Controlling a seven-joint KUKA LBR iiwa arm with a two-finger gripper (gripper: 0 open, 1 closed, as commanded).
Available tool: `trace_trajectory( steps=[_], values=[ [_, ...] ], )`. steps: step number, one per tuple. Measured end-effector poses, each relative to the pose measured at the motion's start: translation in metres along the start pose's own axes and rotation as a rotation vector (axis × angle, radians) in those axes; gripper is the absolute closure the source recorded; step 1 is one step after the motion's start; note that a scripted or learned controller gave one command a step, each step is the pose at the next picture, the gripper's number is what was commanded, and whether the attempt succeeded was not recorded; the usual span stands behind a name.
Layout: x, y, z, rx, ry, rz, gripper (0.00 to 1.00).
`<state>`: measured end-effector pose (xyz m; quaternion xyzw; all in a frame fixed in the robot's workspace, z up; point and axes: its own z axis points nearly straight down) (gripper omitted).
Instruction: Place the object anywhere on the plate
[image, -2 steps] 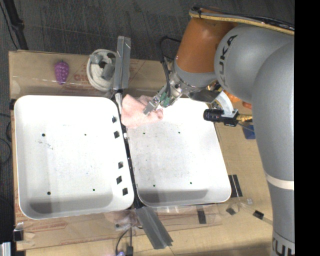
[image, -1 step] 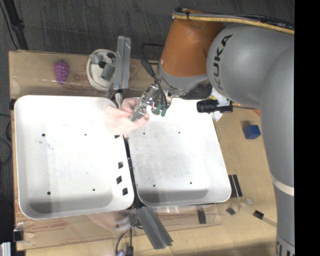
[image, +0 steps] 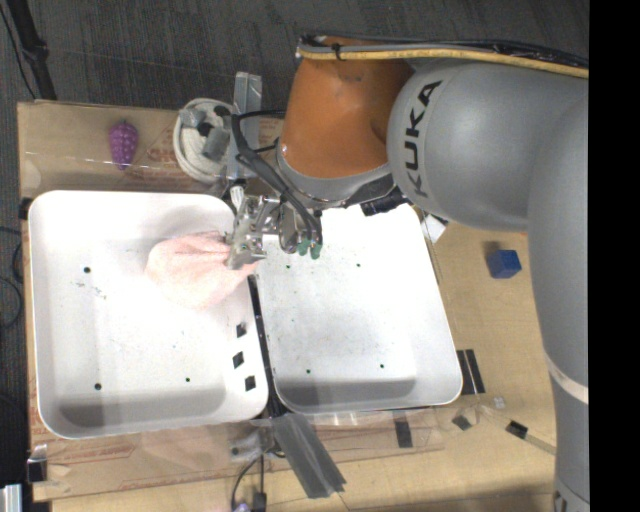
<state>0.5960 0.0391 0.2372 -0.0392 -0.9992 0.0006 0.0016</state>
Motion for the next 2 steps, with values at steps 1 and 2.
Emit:
trace_trajectory(
  steps=[1,2],
  values=[
    [0.019,0.0475,0.0052,0.0,0.001,-0.085,1.0],
    [0.0188,0.0473,0.0046,0.0,0.0,-0.085,0.0]
  ],
)
